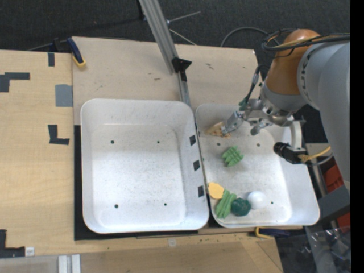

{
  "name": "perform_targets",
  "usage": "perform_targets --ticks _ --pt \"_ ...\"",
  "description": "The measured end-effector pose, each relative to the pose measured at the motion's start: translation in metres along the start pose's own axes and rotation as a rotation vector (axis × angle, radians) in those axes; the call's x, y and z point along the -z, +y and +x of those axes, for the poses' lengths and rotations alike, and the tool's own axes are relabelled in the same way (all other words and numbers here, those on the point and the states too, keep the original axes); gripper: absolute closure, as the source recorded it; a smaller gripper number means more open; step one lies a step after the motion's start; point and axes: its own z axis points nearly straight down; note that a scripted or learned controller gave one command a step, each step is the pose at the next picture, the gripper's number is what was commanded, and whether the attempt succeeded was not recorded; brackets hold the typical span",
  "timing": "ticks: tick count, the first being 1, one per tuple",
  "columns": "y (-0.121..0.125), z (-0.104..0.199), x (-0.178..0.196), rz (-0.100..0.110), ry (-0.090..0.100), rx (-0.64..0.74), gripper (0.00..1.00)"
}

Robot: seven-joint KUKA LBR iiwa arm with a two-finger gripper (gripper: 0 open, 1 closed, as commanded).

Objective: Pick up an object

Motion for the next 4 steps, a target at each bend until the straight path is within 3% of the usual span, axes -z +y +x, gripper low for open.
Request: perform_targets --ticks 1,2,4 --pt "-0.001 0.001 -0.054 -0.002 -0.001 -0.001 0.0" --pt "0.0 0.002 -0.041 -0.004 -0.001 0.001 1.0" --pt "0.0 -0.006 0.047 -0.01 -0.001 -0.001 1.0"
